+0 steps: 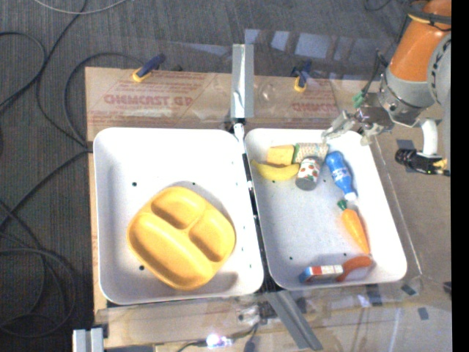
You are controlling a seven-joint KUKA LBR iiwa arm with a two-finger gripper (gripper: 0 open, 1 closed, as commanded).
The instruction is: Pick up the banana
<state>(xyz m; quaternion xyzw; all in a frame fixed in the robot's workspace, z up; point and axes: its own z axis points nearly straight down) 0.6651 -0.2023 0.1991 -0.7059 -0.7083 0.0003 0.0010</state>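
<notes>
The pincer [350, 123] is positioned above the far right corner of the right bin [388, 218]; whether it is open or closed cannot be told. The banana [276, 171] is located well to its left, at the bin's far left, beneath a yellow block [280, 155]. Between them, a green can [311, 151], a spotted cup [308, 173] and a blue bottle [340, 172] are found. A carrot [356, 229] is placed nearer. 1 yellow tray [182, 236] is contained in the left bin [117, 160].

Faint mirrored red "CHEMCAST GP" lettering on the clear sheet [146, 100] behind the bins.
</notes>
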